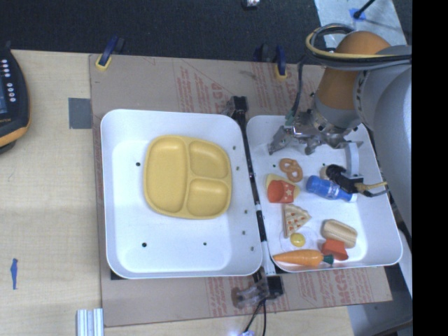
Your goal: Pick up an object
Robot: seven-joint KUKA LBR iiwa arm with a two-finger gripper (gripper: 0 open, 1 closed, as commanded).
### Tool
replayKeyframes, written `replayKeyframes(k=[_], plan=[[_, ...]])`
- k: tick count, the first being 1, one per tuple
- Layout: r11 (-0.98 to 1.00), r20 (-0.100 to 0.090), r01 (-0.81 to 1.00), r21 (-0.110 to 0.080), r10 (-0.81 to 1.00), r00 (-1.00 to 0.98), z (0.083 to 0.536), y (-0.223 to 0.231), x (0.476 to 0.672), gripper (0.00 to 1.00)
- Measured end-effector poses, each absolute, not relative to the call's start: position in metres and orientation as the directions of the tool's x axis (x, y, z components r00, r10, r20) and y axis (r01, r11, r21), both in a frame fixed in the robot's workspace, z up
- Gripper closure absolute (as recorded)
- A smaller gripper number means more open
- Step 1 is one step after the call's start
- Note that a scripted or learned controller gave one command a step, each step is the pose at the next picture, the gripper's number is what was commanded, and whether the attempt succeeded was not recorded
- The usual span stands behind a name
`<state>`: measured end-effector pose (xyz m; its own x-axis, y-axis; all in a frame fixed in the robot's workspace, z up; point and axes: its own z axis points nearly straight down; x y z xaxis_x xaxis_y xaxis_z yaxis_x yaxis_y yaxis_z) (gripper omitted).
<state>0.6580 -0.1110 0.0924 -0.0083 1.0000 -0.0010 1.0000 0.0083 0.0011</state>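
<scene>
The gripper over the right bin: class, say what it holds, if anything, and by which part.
Nothing shows between the fingers of the gripper. It hangs over the right bin's far end, apart from the pretzel.

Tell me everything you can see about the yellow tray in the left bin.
The yellow tray is a rounded, glossy, plastic-looking plate with three compartments: one long one on its left, two smaller ones stacked on its right. It lies flat, right side up, around the middle of the left bin, slightly toward the far side. Nothing is in it, and only the bin floor touches it.
</scene>
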Motion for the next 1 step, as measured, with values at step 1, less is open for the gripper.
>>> replayKeyframes(k=[1], plan=[[0.004, 0.0, 1.0, -0.008, 1.0, -0.004, 0.0916, -0.1085, 0.6192, 0.0]])
